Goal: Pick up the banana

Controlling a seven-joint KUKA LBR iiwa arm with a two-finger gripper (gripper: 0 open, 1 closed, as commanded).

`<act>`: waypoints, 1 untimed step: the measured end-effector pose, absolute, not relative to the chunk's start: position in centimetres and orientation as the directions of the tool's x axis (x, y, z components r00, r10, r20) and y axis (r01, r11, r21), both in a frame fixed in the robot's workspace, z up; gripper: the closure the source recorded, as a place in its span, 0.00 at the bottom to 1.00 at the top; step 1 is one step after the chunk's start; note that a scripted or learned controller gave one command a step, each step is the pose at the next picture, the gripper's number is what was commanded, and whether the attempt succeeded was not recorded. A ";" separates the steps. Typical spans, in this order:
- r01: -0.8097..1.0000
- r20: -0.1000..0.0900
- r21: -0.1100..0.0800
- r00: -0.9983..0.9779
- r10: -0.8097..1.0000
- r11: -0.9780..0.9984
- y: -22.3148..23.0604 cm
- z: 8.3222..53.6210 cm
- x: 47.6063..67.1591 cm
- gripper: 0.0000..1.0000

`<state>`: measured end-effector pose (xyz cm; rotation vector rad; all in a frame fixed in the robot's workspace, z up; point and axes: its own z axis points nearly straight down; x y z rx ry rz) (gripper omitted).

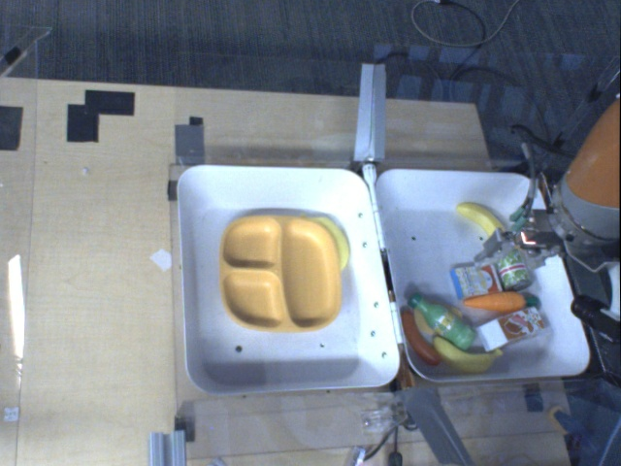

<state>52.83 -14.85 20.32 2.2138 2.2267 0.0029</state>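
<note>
The banana (479,217) lies in the right bin's (417,202) upper part — just left of the claw (517,239), long axis slanting down-right toward it — the claw's state cannot be told.

Pale wooden bench (97,260), dark carpet (194,27)

- desk (116,289): pale wood look, matt
- bins (291,187): smooth white plastic, slight sheen
- yellow tray (281,270): glossy plastic
- upper banana (480,216): smooth, waxy
</note>
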 end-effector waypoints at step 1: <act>1.000 -0.003 0.014 -0.027 1.000 0.027 -15.3 9.0 57.7 0.00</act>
